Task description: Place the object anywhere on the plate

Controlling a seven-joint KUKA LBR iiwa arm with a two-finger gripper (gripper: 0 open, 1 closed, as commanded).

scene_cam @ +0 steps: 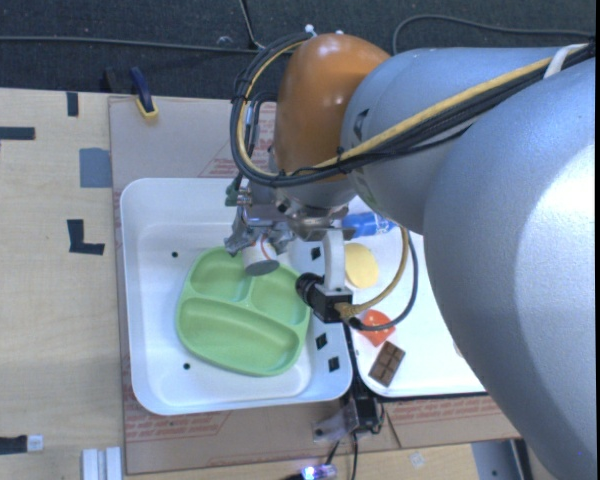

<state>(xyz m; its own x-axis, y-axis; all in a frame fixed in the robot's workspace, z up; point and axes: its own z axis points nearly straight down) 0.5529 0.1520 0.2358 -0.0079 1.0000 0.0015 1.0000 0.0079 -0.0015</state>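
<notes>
Grey arm (500,188) overhead, its hand (255,248), grip state unclear, just above green plate's (240,318) upper edge.

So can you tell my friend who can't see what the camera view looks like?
A big grey robot arm with an orange band reaches down over a green divided plate lying in the left white bin. In the right bin sit a yellow round thing, something orange and a brown block.

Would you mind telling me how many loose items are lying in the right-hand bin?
4 visible: a blue item at the far side, a yellow round one below it, an orange one, and a brown block nearest the front. The arm covers much of that bin, so more may be hidden.
</notes>
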